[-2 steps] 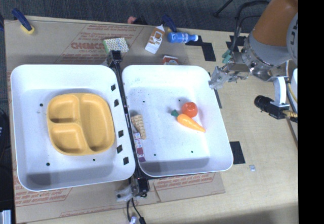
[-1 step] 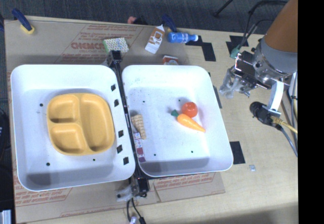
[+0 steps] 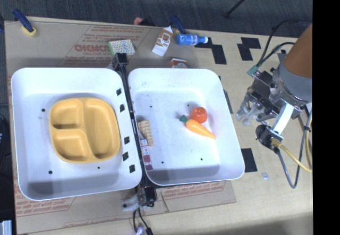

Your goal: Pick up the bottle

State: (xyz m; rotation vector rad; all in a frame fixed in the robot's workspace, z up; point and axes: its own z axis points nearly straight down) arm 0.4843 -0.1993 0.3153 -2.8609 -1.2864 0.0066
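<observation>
Claw [image 3: 249, 114] hangs right of the right bin [image 3: 226, 122], over bare bench, nothing between its clear fingers; they look parted a little. Bottle [image 3: 191, 40], blue with a white end, lies on its side on the bench beyond the right bin's far rim, outside both bins, near a small carton [image 3: 162, 41]. Long axis runs roughly left-right. From claw, bottle sits up and to the left, well apart. Inside the right bin: carrot [image 3: 200, 128] and tomato [image 3: 198, 114], touching. Left bin [image 3: 21, 122] holds a yellow tray [image 3: 84, 128]. Reach likely needs to go past the bin corner, fingers across the bottle's short width.
</observation>
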